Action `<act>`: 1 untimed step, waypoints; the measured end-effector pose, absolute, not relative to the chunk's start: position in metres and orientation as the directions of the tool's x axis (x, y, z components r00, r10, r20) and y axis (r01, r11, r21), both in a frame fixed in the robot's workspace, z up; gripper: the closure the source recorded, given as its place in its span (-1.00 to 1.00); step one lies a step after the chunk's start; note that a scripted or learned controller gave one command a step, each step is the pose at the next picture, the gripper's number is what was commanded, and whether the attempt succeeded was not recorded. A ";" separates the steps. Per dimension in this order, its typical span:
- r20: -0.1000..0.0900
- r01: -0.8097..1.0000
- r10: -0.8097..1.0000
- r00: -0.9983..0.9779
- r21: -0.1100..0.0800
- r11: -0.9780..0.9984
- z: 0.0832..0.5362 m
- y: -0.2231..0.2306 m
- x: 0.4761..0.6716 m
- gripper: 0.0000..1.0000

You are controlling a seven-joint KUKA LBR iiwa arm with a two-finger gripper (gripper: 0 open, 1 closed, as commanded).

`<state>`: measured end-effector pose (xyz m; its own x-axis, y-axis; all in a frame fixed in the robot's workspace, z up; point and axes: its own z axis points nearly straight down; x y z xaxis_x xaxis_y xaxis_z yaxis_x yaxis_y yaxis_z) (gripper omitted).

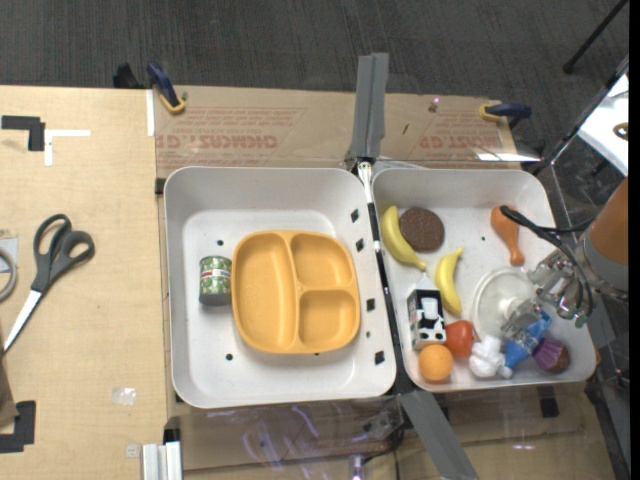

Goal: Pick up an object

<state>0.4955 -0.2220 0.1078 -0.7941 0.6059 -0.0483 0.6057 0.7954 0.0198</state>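
Leftmost, on the bench [90, 368], a pair of scissors [50, 256], well apart from both bins. Next, in the left bin [185, 368], a small green can [214, 279] touching the left rim of a yellow divided plate [296, 291]; too far from the gripper to matter for this try.

Across the divider, in the right bin [470, 183]: a banana [400, 238] beside a brown round disc [422, 228], a second banana [449, 280] lower down, then a black-and-white toy [428, 318], an orange ball [435, 362] and a red ball [460, 338] packed close together. Farther right, a clear bowl [497, 303], a white lump [486, 359], a blue toy [524, 349] and a purple piece [550, 355] along the front wall, with an orange drumstick shape [507, 235] behind.

Rightmost, the gripper [550, 290], reaching in low over the bin's right end. Cannot tell whether wide, narrow or holding anything; too tangled with the clutter.

Likely targets: clear bowl just beside it to the left, blue toy just in front, toward the near wall. Blue toy's long axis apparently slanting up toward the gripper.
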 end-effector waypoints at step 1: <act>-0.033 0.722 0.722 -0.691 0.021 0.692 0.107 -0.223 0.491 -1.00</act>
